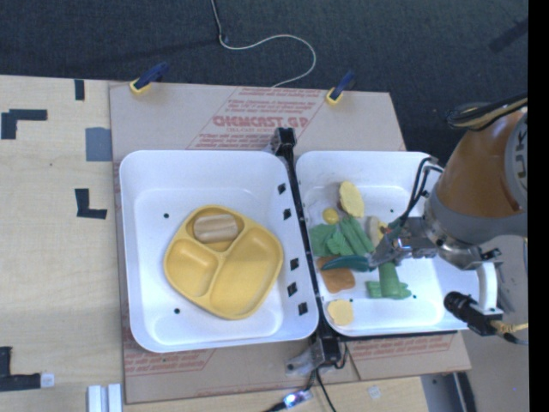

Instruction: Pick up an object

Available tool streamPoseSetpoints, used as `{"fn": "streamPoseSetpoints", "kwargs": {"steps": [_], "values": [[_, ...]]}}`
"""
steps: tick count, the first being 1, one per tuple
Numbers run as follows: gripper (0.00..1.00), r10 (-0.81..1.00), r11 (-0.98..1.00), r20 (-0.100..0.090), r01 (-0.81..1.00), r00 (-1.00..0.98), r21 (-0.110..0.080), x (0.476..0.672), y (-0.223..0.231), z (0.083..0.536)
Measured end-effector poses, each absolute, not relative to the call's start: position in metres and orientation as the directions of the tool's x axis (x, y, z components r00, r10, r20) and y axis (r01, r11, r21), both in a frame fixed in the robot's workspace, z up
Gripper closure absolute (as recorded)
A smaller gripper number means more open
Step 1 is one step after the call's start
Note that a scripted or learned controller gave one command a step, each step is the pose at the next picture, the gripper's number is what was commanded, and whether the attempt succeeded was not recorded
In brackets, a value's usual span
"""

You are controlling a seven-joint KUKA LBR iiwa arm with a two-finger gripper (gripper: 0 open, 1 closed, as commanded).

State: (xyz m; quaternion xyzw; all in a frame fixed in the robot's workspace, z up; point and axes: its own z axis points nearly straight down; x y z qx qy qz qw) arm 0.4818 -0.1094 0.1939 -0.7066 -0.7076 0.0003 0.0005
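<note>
1. On the table (pixel 69 230), two white bins stood side by side; the left bin (pixel 141 178) carried a yellow divided plate (pixel 225 264) with a small tan item (pixel 216 226) in its upper compartment
2. The right bin (pixel 412 166) carried the loose objects: a yellow piece (pixel 350 197) near the top, a cluster of green toys (pixel 341 239) at the centre, a brown piece (pixel 338 279), a yellow round piece (pixel 340 312) at the lower left, and a green block (pixel 388 286) lower down
3. The claw (pixel 386 249) sat low over the right side of the green cluster, the arm entering from the right
4. Whether the claw was wide, narrow or gripping could not be told; the fingers merged with the dark shapes beneath
5. Nearest candidate, by judgement: the green toys, lying just left of and under the claw, long axes running roughly upper left to lower right
6. No object was confirmed held
</note>
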Motion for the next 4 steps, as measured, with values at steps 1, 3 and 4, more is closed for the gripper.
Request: {"fn": "streamPoseSetpoints", "kwargs": {"steps": [1, 3, 4], "values": [[1.00, 1.000, 0.002, 0.000, 1.000, -0.002, -0.001, 0.482, -0.109, 0.225], [1.00, 1.000, 0.002, 0.001, 1.000, -0.002, -0.003, 0.529, -0.071, 0.231], [1.00, 1.000, 0.001, 0.000, 1.000, -0.001, -0.005, 0.524, -0.073, 0.230]]}}
